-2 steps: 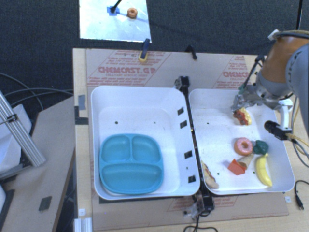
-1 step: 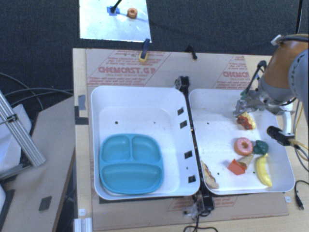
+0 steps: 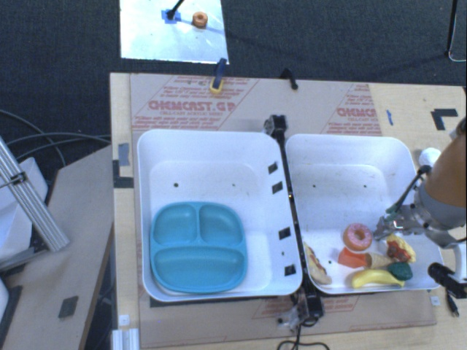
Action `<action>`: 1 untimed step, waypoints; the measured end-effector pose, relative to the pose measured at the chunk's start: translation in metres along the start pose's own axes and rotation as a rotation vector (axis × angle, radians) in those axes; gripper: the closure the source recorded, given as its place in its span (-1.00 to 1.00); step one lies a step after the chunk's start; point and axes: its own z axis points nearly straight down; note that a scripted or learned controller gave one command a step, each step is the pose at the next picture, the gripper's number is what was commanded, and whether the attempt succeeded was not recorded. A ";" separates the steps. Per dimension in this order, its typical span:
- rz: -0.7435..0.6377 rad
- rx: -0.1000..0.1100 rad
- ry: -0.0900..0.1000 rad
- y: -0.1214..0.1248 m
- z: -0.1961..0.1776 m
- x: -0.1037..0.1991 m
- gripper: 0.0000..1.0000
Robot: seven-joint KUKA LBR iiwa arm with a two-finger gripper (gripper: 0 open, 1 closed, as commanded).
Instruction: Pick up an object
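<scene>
- Nearest the camera, a yellow banana (image 3: 373, 278) lies along the front wall of the right bin (image 3: 343, 152), curving toward a dark green piece (image 3: 400, 271) at its right end.
- Behind the banana: an orange-red block (image 3: 352, 258), touching a pink-frosted doughnut (image 3: 357, 236) at its rear.
- Left of the banana, against the bin's front-left corner: a flat tan food piece with red markings (image 3: 317, 264).
- Right of the doughnut: a small red and yellow item (image 3: 400, 249), just behind the green piece.
- My gripper (image 3: 388, 226) hangs low over the bin, just right of the doughnut and over the red and yellow item; whether my jaws stand apart or together cannot be told, and nothing can be seen between them.
- My arm (image 3: 445, 188) enters from the right, past the bin's right wall.
- Left bin (image 3: 211, 148): a blue compartment tray (image 3: 197, 247) rests in its front half, well apart from the food items.
</scene>
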 end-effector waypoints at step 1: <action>-0.018 -0.010 0.004 0.033 -0.001 0.078 1.00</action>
